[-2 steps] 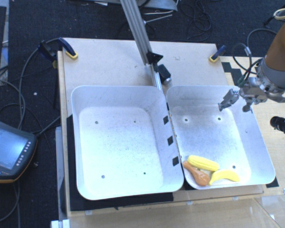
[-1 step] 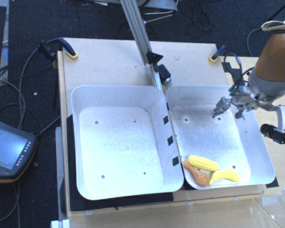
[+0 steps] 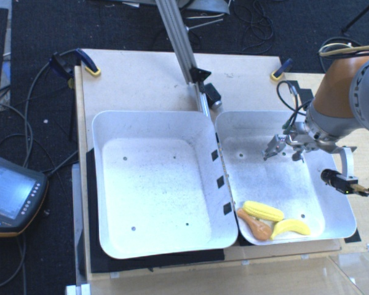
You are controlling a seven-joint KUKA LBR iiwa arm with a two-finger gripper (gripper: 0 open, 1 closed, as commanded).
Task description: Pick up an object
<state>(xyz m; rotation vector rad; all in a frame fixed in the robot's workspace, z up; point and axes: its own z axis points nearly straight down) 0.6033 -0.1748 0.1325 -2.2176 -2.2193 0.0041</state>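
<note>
White speckled bins [image 3: 154,128] hold two yellow toys [image 3: 263,211] and an orange one [image 3: 256,224].

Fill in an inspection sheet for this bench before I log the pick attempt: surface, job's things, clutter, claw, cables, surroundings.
Surface: wooden bench bearing a left bin and a right bin, side by side.
Job's things: corn cob, banana and orange piece, bunched at the right bin's near edge.
Clutter: nothing seen.
Claw: claw over the right bin's far half, apart from the three items, nothing between its fingers.
Cables: black cables on the floor at left; more at top.
Surroundings: teach pendant on dark floor; slanted metal rail; yellow-tipped clamps at the bench's far corners.
</note>
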